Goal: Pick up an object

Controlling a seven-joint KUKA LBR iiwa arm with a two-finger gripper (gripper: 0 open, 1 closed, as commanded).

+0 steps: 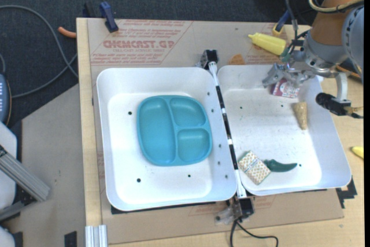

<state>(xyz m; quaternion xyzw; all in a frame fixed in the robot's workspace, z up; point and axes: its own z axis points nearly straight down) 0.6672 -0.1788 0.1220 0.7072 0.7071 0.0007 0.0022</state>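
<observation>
My gripper [287,77] hangs low over the far part of the right bin [332,142], with its fingers spread apart. Directly under it, on the bin floor, lies a small red and white packet [286,89]; I cannot see it gripped. A tan cone-shaped piece [300,115] lies a little nearer along the right side. Close to the bin's near edge sit a patterned beige block [254,168] and a dark green pepper-like object [282,166], touching each other.
The left bin [115,182] holds a blue divided plate [173,129]. A yellow object [267,42] lies on the board behind the right bin. A black clamp [210,57] sits where the bins meet. The arm's black side fitting [330,103] overhangs the right rim.
</observation>
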